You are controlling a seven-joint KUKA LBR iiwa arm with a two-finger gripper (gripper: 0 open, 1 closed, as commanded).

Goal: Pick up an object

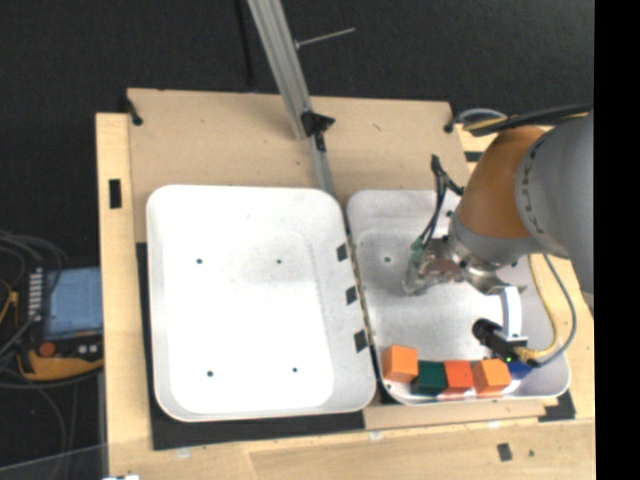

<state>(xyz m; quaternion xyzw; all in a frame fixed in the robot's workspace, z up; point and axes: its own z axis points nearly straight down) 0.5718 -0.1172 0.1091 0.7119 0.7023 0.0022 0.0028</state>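
Well below the claw [420,273] lie blocks [446,372].

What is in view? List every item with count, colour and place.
Bins: 2, white, side by side on the bench; left bin, right bin.
Orange blocks: 3, orange, along the right bin's near edge; one at the row's left end, two further right.
Green block: 1, dark green, between the orange blocks.
Blue block: 1, blue, at the row's right end, partly hidden.
Bench: 1, tan, under the bins.
Metal pole: 1, grey, slanting above the bins.
Arm: 1, grey with orange band, from the right.
Gripper: 1, over the right bin.
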